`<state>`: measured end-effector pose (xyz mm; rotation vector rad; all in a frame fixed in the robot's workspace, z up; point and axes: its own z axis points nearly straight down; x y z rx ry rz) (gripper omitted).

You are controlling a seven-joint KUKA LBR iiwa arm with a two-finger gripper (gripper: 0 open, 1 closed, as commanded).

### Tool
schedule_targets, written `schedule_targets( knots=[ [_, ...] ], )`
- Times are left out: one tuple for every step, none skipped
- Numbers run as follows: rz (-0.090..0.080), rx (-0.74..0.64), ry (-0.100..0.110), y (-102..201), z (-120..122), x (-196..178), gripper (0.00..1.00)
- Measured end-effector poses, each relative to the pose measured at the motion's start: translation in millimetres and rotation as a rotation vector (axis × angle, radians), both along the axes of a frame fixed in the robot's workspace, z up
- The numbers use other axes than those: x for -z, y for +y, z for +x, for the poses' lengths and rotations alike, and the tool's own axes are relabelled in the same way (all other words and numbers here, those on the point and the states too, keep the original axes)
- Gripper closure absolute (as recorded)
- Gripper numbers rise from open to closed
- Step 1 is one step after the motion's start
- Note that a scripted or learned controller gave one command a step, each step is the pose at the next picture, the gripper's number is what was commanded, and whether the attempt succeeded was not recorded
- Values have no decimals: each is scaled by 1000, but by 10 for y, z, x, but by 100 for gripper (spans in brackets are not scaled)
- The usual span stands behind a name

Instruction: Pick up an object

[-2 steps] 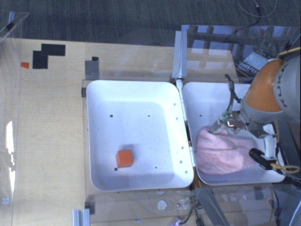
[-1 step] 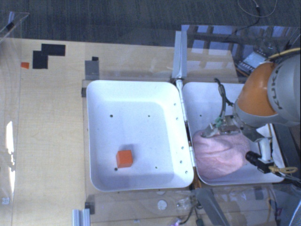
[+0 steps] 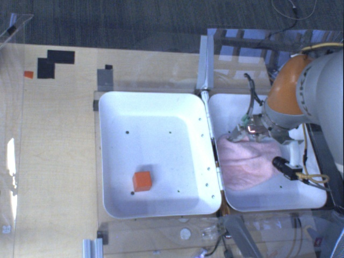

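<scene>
Gripper (image 3: 248, 129) and wrist of the grey arm (image 3: 317, 90) sit low over the right bin (image 3: 301, 200), at the upper edge of a crumpled pink cloth (image 3: 244, 163). From this slanted overhead view it is impossible to tell what state the tool is in, or whether any cloth is caught in it; the tool's tip merges with the fabric's upper fold and with a dark cable that loops above it. The orange band (image 3: 285, 87) above the wrist marks how steeply the arm bends down from the right side of the bench, a posture that suggests a descent onto the cloth rather than a pass over it.

The pink cloth, the nearest thing to pick up, lies heaped in the left half of the right bin, against the wall shared with its neighbour. Soft and bunched, it offers raised folds that two fingers could pinch, which may be why the tool meets it at the edge rather than the flat middle.

Across the divider, the left bin (image 3: 113, 144) holds a small orange block (image 3: 142, 181) in its lower left part, well apart from the arm and untouched. It stands free of the walls, an easy target from above, though a small hard cube leaves little margin for a misaligned grasp.

The pick appears under way but unconfirmed.
</scene>
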<state>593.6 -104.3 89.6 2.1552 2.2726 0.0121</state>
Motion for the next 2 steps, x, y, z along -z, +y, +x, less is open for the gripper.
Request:
schedule_targets(
  knots=[
    [0,-35,0,182,262,4,0],
    [-3,-184,0,170,476,5,0]
  ],
)
